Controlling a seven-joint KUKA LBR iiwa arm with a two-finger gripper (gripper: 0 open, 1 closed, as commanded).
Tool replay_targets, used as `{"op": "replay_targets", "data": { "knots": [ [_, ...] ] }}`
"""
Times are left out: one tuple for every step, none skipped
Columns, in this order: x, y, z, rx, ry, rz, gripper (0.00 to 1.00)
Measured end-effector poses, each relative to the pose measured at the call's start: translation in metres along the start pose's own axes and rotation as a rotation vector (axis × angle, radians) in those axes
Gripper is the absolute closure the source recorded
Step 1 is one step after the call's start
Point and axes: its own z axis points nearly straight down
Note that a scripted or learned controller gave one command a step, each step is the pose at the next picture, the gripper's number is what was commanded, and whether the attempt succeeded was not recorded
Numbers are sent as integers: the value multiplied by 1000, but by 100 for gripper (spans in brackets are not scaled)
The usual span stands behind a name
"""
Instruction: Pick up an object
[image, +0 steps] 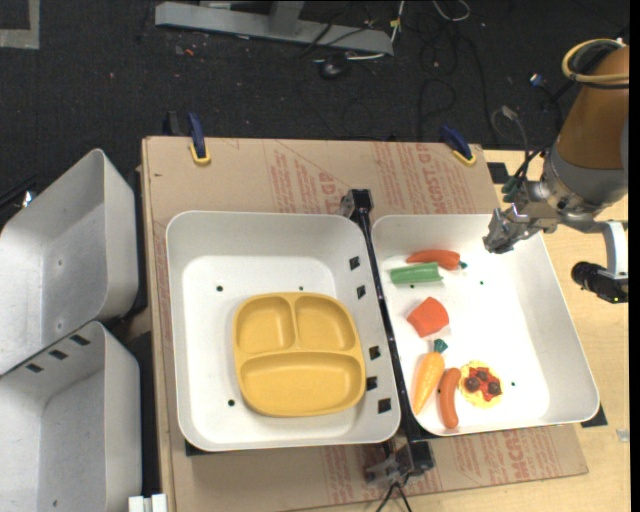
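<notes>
Gripper (500, 238) hovers over the right bin's (560, 330) upper-right corner — can't tell its state — w/ toy foods lying apart below-left: red chili (434, 258), green pepper (415, 273), carrot (428, 377).

Toy foods (428, 316) loose on right bin's floor (520, 310)

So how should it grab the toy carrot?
Across the carrot's thick orange middle, coming straight down from above. It lies flat, long and narrow, pointing along the bin, with a hot dog close on its right, so the fingers should straddle its narrow width.
</notes>
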Motion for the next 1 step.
{"op": "replay_targets", "data": {
  "knots": [
    [0, 1, -8, 3, 1, 0, 100]
  ]
}}
